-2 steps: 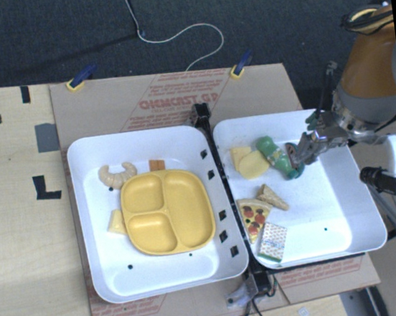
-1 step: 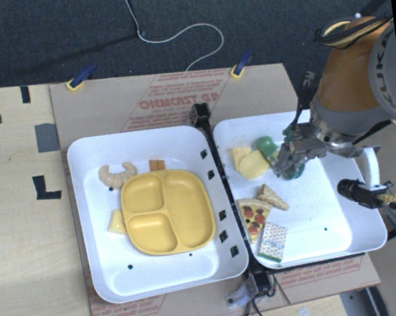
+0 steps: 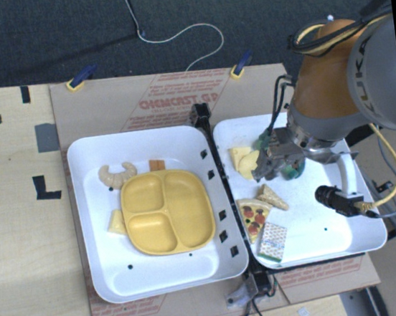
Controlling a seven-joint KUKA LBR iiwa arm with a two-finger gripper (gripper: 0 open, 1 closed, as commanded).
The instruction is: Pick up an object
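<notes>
1. Nearest the camera, at the front of the right bin (image 3: 354, 245), lies a small patterned packet (image 3: 272, 241), with a pizza-slice toy (image 3: 253, 215) just behind it and a tan wedge (image 3: 272, 198) beside that.
2. Further back in that bin, a pale yellow chunk (image 3: 242, 160) sits close to the divider, and a green object (image 3: 291, 168) peeks out, partly hidden by the tool.
3. Over in the left bin (image 3: 92, 204), a yellow divided plate (image 3: 167, 212) takes up the middle, with a curled beige piece (image 3: 115, 174) behind it.
4. From where I stand, the gripper (image 3: 271, 162) is low over the right bin, between the yellow chunk and the green object; I cannot tell how it is set, nor whether it has anything.
5. My guess is that it is closing in on one of those two. To do it well, it should centre squarely over a single item, keep off the divider wall, and lift straight up.
</notes>
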